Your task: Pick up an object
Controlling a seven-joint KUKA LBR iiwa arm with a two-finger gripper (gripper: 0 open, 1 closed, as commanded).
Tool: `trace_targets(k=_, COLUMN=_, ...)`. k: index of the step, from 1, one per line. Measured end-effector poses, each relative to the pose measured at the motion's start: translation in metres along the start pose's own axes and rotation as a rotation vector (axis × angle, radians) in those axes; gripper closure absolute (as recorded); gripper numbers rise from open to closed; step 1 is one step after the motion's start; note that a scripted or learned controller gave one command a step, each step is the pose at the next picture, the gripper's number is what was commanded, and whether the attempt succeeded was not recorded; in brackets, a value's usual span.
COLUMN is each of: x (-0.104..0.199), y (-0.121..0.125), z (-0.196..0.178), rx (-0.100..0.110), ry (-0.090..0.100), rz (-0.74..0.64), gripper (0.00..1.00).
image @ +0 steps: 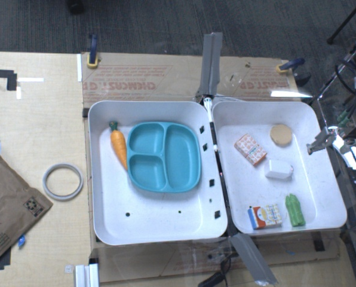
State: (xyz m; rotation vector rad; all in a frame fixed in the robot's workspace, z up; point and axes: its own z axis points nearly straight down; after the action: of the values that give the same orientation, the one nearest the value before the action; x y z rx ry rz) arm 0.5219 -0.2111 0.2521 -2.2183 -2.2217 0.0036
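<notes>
The left bin (pixel 100 178) holds a teal divided plate (pixel 165 157) with an orange toy carrot (pixel 118 147) lying beside its left edge. In the right bin (pixel 321 178) lie several small items. A pink patterned box (pixel 250 149) sits near the middle, with a round tan biscuit (pixel 281 134) behind it. A white block (pixel 279 170) lies right of centre. Along the front wall are a colourful carton (pixel 266 216) and a green vegetable (pixel 295 210). All the items rest on the bin floors, apart from one another.
A roll of tape (pixel 63 180) and a brown cardboard box (pixel 8 208) lie on the wooden bench left of the bins. Blue clamps (pixel 93 52) (pixel 291 66) hold the board at the back. Metal hardware and cables (pixel 336 137) crowd the right bin's right rim.
</notes>
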Motion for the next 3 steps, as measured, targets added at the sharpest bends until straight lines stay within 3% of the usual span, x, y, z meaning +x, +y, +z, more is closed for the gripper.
trace_targets(k=1, x=0.020, y=-0.023, z=0.160, rx=-0.004, ry=0.000, rz=-0.094, gripper=0.00)
trace_targets(k=2, x=0.055, y=-0.044, z=0.161, rx=-0.001, ry=0.001, rz=-0.110, gripper=0.00)
trace_targets(k=3, x=0.054, y=-0.044, z=0.152, rx=-0.002, ry=0.000, rz=-0.106, gripper=1.00)
